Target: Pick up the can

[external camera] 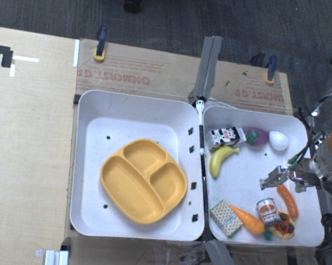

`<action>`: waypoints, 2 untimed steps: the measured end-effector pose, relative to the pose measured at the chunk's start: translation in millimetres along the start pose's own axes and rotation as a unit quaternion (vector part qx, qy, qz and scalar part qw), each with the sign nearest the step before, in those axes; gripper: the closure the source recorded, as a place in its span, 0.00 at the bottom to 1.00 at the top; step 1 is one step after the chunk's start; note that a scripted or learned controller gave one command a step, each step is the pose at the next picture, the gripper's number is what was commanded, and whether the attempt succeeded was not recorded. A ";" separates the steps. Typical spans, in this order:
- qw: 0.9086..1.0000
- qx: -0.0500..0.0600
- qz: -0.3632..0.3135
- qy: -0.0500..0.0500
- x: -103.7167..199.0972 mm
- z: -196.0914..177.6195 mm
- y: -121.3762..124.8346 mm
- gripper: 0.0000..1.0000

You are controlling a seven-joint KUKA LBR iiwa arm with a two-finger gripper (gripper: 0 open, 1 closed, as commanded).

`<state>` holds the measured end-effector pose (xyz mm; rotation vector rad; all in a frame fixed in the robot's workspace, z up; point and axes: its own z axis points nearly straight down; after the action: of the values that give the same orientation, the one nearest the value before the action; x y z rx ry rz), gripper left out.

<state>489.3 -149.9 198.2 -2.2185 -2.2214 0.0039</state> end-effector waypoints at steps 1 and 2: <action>0.999 -0.001 -0.038 0.000 -20.0 107.1 -11.9 0.00; 0.999 -0.001 -0.036 0.000 -20.5 98.5 -12.0 1.00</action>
<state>477.0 -170.4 99.7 -2.1365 -2.3003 0.0015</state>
